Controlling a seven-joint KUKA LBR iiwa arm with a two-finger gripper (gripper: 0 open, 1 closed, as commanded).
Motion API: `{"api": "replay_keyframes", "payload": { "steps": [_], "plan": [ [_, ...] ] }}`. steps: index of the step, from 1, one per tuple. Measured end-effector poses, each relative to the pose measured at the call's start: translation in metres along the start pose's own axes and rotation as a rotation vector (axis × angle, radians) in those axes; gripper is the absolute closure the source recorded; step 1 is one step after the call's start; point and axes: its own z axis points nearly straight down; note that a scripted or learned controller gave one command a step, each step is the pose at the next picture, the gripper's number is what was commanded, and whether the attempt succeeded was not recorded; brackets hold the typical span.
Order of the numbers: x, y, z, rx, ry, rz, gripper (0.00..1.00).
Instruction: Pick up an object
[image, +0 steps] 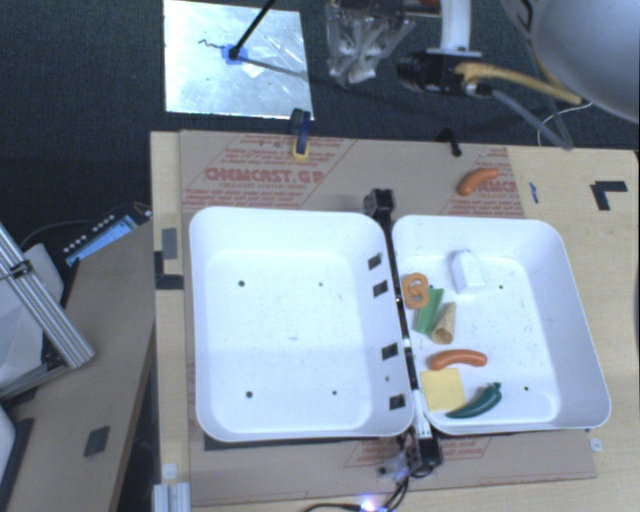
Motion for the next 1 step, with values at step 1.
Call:
{"api": "replay_keyframes", "payload": {
  "steps": [1],
  "plan": [
    [-0.1472, -0.0047, 0.0431, 0.01, -0.004, 0.01, 1.0]
  ]
}}
